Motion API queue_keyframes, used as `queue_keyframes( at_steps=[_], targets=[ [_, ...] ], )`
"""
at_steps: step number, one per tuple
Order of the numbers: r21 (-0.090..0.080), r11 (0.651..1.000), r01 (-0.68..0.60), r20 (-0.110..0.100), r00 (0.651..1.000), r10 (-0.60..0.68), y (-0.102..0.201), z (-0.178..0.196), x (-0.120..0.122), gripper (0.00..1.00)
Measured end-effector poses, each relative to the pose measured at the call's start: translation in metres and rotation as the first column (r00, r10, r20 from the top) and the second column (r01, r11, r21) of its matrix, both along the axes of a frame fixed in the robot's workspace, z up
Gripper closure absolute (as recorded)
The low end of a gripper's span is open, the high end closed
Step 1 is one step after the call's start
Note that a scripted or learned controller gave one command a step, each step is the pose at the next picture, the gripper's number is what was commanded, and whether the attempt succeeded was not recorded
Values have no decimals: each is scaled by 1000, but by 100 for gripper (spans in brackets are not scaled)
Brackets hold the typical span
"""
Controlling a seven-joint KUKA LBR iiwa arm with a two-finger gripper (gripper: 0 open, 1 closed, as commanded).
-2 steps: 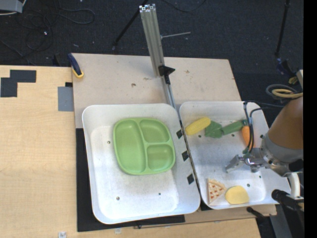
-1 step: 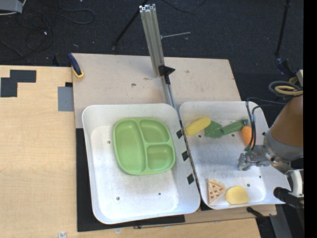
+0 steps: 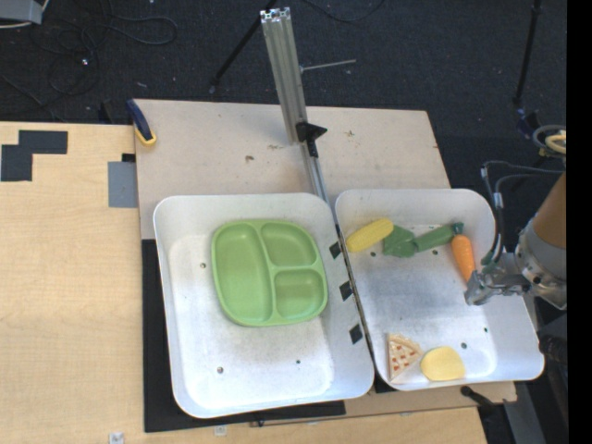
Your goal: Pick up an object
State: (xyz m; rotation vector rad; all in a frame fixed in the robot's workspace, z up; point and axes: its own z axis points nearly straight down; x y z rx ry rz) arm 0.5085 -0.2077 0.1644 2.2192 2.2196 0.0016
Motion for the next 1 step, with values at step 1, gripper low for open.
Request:
queue_keyframes(
  at_steps=[1],
  targets=[
    [0,1000,-1,0,1000,1,-1,49,1,100]
  ],
)
